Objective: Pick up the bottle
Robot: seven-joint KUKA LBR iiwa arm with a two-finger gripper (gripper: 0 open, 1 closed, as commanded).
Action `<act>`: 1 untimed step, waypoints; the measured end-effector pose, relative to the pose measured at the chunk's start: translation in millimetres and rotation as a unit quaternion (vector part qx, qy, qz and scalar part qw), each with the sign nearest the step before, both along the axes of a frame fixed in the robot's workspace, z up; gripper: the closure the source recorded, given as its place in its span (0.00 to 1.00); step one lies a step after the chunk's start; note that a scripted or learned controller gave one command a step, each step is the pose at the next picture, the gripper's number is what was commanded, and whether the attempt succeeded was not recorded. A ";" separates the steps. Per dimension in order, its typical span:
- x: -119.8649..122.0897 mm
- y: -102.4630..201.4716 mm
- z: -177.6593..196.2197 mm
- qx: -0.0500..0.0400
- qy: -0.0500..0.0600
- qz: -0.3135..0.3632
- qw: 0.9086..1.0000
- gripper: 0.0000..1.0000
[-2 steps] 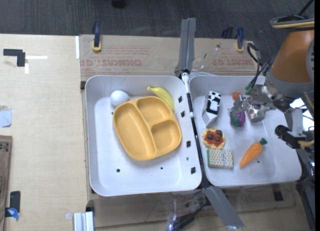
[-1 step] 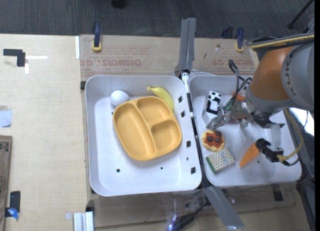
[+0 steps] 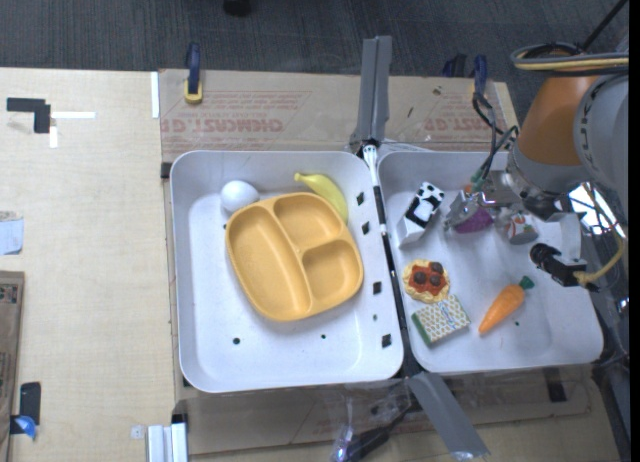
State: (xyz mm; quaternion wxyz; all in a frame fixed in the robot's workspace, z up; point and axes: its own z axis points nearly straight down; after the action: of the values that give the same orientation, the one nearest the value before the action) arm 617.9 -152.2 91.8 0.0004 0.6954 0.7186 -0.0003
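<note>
My gripper (image 3: 478,212) hangs over the right bin (image 3: 560,348), right at a purple bottle (image 3: 476,218) lying near the back, beside the black-and-white toy (image 3: 424,206). I cannot tell how my fingers stand (clutter hides them). I should straddle the bottle's body squarely before lifting.

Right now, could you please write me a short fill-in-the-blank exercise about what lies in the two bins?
1. The yellow divided plate lies in the ____ bin.
2. The banana lies against the plate's far rim, and the white ____ sits at its far left corner.
3. The carrot lies in the ____ bin.
4. The gripper hovers over the ____ bin.

Missing words: left; egg; right; right
</note>
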 end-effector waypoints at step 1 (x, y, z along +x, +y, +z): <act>0.1 -0.7 9.0 0.000 0.000 -0.001 1.000 1.00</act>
State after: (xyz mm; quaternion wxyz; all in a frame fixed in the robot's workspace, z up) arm 618.0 -152.8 100.9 0.0006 0.6958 0.7182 -0.0003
